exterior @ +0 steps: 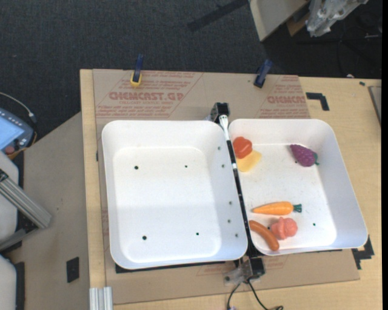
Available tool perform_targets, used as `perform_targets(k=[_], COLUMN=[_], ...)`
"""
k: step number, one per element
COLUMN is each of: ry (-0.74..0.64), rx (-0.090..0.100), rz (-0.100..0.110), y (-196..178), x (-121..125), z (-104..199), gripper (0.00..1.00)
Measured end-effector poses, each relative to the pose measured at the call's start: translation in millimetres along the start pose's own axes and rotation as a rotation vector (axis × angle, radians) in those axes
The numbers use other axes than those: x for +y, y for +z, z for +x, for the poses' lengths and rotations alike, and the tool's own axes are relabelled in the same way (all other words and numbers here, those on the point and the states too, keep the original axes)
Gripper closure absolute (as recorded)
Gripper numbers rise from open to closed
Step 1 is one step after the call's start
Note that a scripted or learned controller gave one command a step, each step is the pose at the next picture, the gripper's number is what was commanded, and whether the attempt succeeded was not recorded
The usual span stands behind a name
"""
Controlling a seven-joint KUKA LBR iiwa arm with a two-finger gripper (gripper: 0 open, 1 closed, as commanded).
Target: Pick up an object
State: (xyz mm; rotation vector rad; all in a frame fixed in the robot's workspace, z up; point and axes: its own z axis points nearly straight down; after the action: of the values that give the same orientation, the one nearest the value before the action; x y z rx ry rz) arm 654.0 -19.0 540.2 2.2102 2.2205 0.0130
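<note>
My pincer (pixel 327 15) sits high at the far right, beyond the desk (pixel 182 91); spread or pressed together, cannot tell. Carrot (pixel 276 208) lies in the right bin (pixel 348 206), near-left of me, long axis running left-right, leaf end right. Likely target.

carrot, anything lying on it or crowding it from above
Nothing visible lies over the carrot in the right bin. The pink toy and sausage sit just below it, apart.
</note>
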Motion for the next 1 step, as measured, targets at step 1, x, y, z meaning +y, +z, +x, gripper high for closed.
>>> perform_targets(k=[1], ry=[0.000], rx=[0.001], rz=[0.007], y=[5.5], x=[13.3], z=[45.5], gripper=[1.00])
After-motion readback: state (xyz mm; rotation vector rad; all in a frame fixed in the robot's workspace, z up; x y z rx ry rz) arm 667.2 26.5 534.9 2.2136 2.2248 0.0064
